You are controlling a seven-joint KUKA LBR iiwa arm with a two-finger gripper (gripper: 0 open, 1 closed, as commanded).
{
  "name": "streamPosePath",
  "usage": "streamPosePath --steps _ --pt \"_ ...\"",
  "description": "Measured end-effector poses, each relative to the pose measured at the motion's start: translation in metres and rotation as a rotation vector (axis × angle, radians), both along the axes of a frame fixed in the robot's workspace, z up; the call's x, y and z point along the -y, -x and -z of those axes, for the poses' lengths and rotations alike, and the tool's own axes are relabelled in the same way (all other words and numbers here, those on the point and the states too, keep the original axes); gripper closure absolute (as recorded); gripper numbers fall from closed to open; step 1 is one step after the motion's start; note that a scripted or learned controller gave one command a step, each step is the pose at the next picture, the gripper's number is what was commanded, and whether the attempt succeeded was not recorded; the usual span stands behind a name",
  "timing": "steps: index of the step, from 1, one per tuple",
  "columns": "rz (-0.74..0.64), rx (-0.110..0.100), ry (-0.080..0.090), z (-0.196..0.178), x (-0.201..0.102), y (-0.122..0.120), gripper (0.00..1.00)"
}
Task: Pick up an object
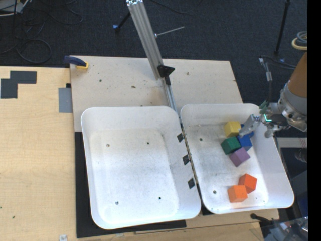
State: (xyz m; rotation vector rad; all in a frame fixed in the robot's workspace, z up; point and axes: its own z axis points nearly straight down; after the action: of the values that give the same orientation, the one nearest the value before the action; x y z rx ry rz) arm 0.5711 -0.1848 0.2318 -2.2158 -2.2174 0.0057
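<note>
Across the middle of the frame a pale bench (200,79) carries two shallow white bins side by side. Left of centre lies the left bin (100,134), its floor speckled with dark dust. Right of centre sits the right bin (210,195), holding six small blocks. From the right edge of the frame the grey arm (296,97) reaches in over that bin's upper right rim. At its end the claw (261,126) hangs tilted just beside the upper cluster of blocks; whether it is spread or pressed together cannot be told. That cluster has a green block (230,145) touching a yellow block (232,128) above it, a blue block (246,140) to its right and a purple block (239,156) below. Lower in the bin, well apart from these, a red block (248,182) touches an orange block (237,193).
</note>
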Motion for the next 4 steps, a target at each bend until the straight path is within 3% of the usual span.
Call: streamPosePath --steps 1,4 --pt "0.0 0.004 0.001 -0.002 0.0 -0.001 0.0" --pt "0.002 0.003 0.001 0.14 -0.001 0.001 0.0"
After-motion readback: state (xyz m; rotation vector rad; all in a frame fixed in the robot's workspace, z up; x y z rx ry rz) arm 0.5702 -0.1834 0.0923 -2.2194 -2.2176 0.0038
